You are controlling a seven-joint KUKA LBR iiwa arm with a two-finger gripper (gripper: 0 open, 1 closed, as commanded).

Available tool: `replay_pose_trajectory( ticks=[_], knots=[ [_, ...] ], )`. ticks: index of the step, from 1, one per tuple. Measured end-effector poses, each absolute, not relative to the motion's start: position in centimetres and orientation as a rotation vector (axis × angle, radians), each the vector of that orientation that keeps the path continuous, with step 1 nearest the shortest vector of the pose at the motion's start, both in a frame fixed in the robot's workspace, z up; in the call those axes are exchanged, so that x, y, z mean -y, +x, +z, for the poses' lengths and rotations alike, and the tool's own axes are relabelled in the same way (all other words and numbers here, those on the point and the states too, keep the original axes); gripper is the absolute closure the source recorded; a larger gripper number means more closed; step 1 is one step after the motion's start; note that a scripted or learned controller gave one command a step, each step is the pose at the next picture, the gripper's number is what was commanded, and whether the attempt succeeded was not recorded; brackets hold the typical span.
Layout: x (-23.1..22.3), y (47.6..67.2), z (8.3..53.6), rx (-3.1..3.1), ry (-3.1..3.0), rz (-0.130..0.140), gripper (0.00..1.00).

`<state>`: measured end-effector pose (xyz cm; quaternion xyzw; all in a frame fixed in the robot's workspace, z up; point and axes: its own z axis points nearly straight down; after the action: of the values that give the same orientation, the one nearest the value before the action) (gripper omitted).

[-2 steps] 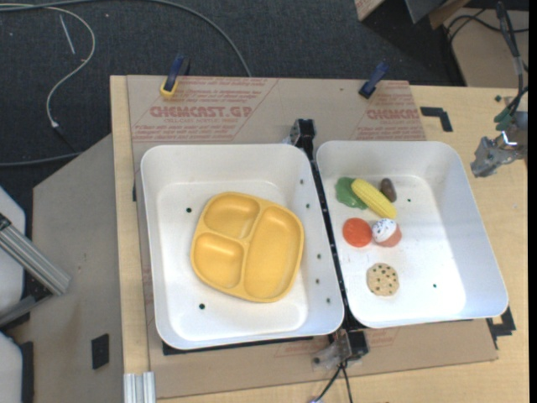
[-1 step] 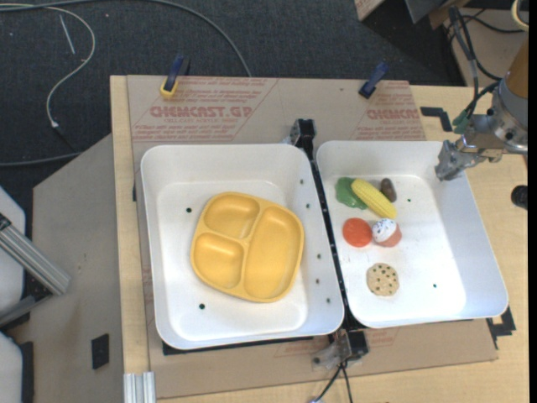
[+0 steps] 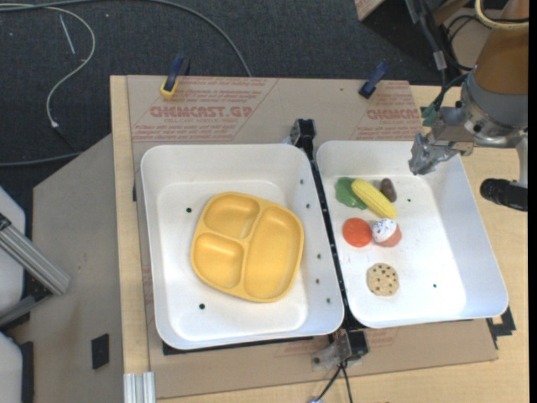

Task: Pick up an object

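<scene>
The right bin (image 3: 457, 267) holds a small cluster of toy food. A yellow corn cob (image 3: 373, 197) lies across a green leafy piece (image 3: 346, 192), with a small brown item (image 3: 388, 186) beside it. Below them sit a red-orange tomato (image 3: 357, 232), a white and grey piece (image 3: 386, 231) and a round chocolate-chip cookie (image 3: 383, 280). My gripper (image 3: 424, 159) hangs over the bin's upper right part, up and to the right of the corn, touching none of the objects. Nothing is between its fingers.
The left bin (image 3: 168, 183) holds a yellow divided plate (image 3: 248, 246). Blue clamps (image 3: 174, 75) (image 3: 373, 81) grip the cardboard at the back. A black clip (image 3: 303, 132) sits between the bins. Cables run over the dark floor at upper left.
</scene>
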<state>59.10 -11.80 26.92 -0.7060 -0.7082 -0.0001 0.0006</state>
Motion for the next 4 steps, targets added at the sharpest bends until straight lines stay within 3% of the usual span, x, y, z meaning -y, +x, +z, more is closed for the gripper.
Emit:
replay_pose_trajectory(
  ticks=[4],
  knots=[
    [-8.4, 64.7, 23.2, 2.228, -2.215, -0.004, 1.00]
  ],
)
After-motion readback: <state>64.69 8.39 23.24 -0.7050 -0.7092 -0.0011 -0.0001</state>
